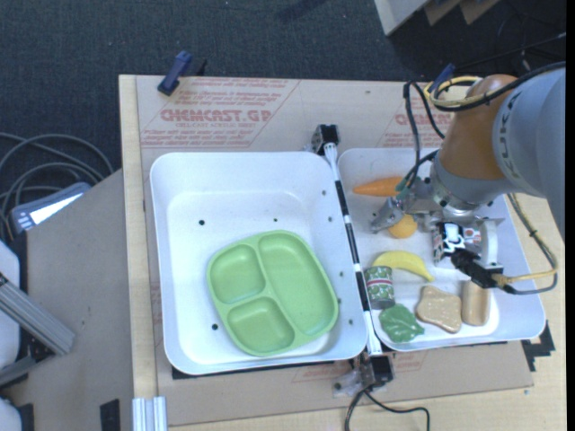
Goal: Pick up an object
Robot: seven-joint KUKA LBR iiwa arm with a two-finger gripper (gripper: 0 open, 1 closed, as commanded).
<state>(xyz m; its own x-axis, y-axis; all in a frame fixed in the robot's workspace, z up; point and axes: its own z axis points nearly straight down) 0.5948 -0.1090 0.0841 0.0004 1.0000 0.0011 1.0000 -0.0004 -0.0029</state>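
The gripper (395, 215) is low in the right bin (517, 326), over its far-left part. Whether it is open or closed cannot be told, and nothing can be confirmed in its grasp.

The likely target is the small orange-yellow piece (404, 228), lying just beside the gripper on its near side. It looks rounded, with no clear long axis or pointing direction. The carrot (377, 187) lies just far of the gripper; its long axis runs left to right, narrow end to the left.

Risks, as judged from this position:
- Two items flank the gripper closely. A closing motion may catch the wrong one or push both aside.
- The rounded piece may roll or squirt out under pinch pressure.
- The bin's left wall is near; a shoved item may lodge against it.

The banana (406, 264), can (380, 285), green item (400, 323) and toast (438, 309) crowd the near part of the right bin. The left bin (180, 182) holds a green tray (269, 292).
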